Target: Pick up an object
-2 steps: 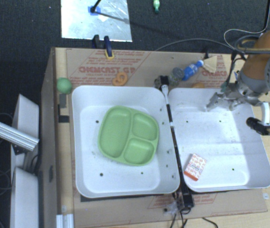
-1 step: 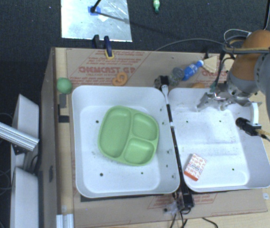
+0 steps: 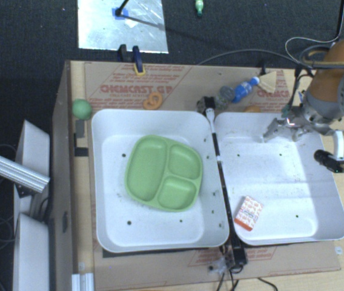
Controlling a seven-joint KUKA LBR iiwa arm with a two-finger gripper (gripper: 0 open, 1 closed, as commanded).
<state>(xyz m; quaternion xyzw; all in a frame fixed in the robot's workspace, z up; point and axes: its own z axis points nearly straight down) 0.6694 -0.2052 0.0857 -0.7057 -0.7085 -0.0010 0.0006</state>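
We are looking at a robotics lab or test cell: a grey robot arm with an orange band [image 3: 335, 77] reaches in from the right over a cardboard-topped bench [image 3: 178, 80] carrying two shallow white plastic bins [image 3: 108, 135], cables trail across it, a blue clamp [image 3: 137, 58] grips its far edge, and a shiny metal sheet [image 3: 102, 23] lies on the dark carpeted floor [image 3: 20, 47] beyond
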